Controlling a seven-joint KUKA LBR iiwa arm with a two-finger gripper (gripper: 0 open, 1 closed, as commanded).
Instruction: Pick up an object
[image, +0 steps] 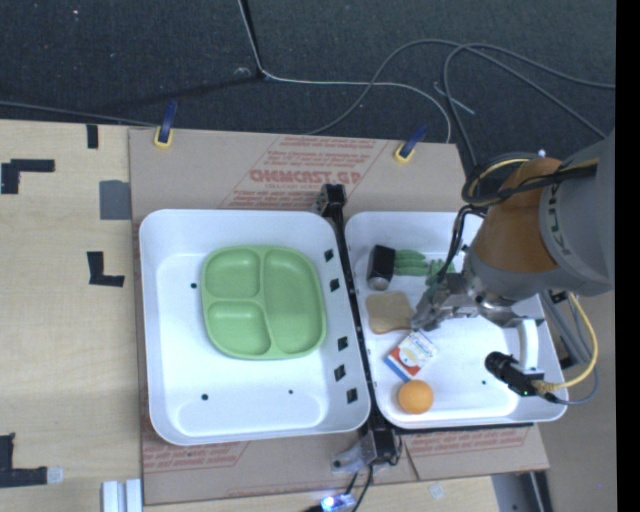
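hovering: claw (432, 308) in right bin (470, 402), grip state unclear | 1 orange ball (415, 397) | 1 green divided plate (265, 302)

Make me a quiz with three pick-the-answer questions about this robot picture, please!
1. Where is the green plate?
A. in the left bin
B. in the right bin
C. on the floor

2. What colour is the ball?
A. blue
B. orange
C. purple

3. How many sections does the green plate have?
A. one
B. three
C. six

Answers:
1. A, the plate lies flat in the left bin, across the divider from the robot.
2. B, the ball near the front wall of the right bin is orange.
3. B, raised ridges split the plate into three sections.
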